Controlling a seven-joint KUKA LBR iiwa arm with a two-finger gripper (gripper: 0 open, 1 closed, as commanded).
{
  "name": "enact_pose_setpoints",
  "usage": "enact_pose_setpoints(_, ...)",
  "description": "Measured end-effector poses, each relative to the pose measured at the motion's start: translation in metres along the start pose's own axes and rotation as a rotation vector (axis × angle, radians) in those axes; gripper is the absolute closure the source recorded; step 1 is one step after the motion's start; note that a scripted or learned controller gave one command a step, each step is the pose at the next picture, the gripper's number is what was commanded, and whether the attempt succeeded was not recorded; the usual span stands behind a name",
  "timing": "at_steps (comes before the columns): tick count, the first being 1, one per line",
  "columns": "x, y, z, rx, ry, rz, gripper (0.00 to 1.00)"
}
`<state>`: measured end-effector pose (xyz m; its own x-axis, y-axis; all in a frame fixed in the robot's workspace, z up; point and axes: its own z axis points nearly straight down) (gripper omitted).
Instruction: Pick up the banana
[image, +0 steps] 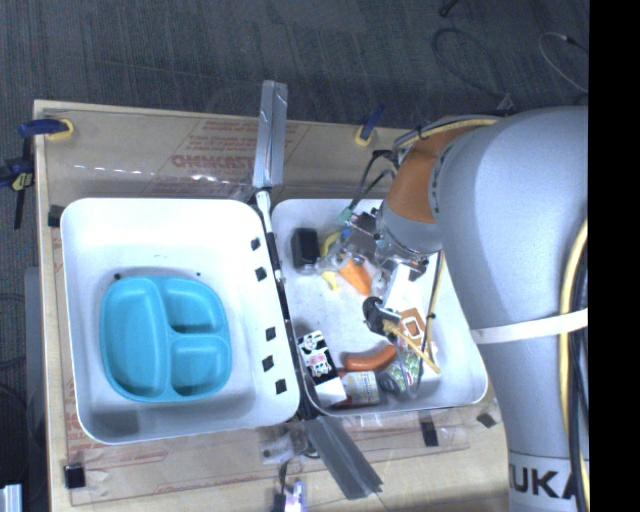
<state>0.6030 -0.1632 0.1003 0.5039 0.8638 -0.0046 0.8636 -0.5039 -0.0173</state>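
Observation:
Only a small yellow part of the banana (330, 276) shows, in the upper left of the right bin (455, 345), beside an orange carrot-like piece (355, 275). My gripper (352, 248) hangs directly over that spot, low in the bin, and the wrist hides most of the banana. The grey arm with its orange band (410, 190) reaches in from the right.
A black object (305, 246) lies just left of the gripper. Near the front of the right bin are a reddish sausage (370, 357), a small bottle (360, 388), a black-and-white card (315, 357) and other clutter. The left bin (75, 260) holds a blue divided plate (165, 335).

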Motion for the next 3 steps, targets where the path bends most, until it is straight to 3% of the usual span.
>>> enact_pose_setpoints(1, 0.001, -0.001, -0.009, 0.003, -0.001, -0.008, 1.0)
enact_pose_setpoints(2, 0.063, -0.003, 0.007, -0.021, -0.005, 0.051, 1.0)
enact_pose_setpoints(3, 0.06, -0.048, -0.259, -0.012, 0.007, 0.34, 1.0)
